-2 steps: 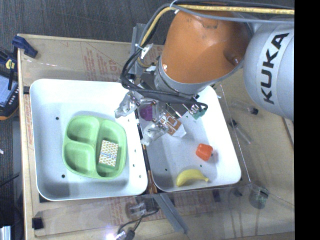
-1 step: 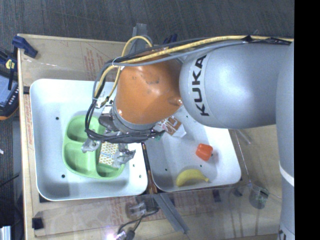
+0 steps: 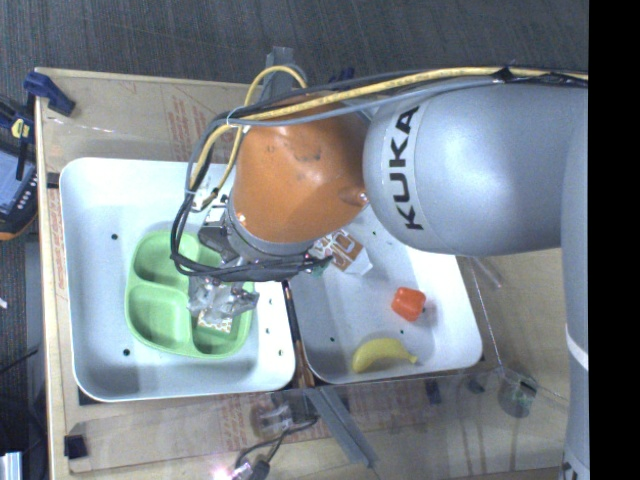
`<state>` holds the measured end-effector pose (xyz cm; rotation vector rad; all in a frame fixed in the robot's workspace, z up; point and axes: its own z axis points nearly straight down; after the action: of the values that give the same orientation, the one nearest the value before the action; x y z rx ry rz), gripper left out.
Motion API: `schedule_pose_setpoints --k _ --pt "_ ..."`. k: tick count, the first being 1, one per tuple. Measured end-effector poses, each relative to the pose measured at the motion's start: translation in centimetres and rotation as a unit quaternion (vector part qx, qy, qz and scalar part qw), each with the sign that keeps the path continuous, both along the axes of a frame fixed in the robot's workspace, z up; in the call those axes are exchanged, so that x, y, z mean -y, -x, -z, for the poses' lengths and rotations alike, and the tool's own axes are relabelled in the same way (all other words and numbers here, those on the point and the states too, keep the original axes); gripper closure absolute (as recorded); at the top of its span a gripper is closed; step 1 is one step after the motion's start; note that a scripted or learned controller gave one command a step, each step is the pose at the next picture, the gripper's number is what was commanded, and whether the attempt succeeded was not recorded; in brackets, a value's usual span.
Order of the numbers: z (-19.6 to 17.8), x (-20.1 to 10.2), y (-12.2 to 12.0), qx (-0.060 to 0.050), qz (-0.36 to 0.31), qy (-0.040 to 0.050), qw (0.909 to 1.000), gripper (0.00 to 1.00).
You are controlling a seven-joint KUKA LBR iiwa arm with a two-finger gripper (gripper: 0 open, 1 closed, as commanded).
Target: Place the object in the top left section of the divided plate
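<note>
Divided plate [image 3: 160,303], light green and lying in the left white bin [image 3: 95,228], is the target, and the arm [image 3: 470,148] is reaching over it from three o'clock. The gripper [image 3: 222,306] is hanging above the plate's right side, near its four o'clock edge, and something pale and crumpled is showing at its tip; I cannot tell if this is the object or a part of the gripper itself, so I cannot tell where the object is now, nor whether the jaws are released or clenched. I am judging that the placing step is going on, because the tool is already over the plate and not over the right bin [image 3: 440,343]. In that bin an orange-red pepper-like toy [image 3: 408,303] and a banana [image 3: 380,356] are lying near five o'clock, and a brown and white packet [image 3: 343,251] is resting near its top edge. The next move is calling for a shift toward the plate's section at ten o'clock, then a lowering and a release there. The orange band [image 3: 295,183] is pointing down steeply, and cables are looping around the wrist.
</note>
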<state>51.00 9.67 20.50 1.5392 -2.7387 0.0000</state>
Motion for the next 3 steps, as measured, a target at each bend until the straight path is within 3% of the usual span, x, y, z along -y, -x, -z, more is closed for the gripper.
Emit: schedule_pose_setpoints --k 1,2,3 --pt "0.0 0.0 0.0 0.0 0.0 0.0 1.0 0.0" --pt "-1.0 -0.1 -0.1 0.001 -0.001 0.0001 1.0 1.0" --pt "-1.0 -0.1 -0.1 0.001 -0.001 0.0 1.0 0.0"
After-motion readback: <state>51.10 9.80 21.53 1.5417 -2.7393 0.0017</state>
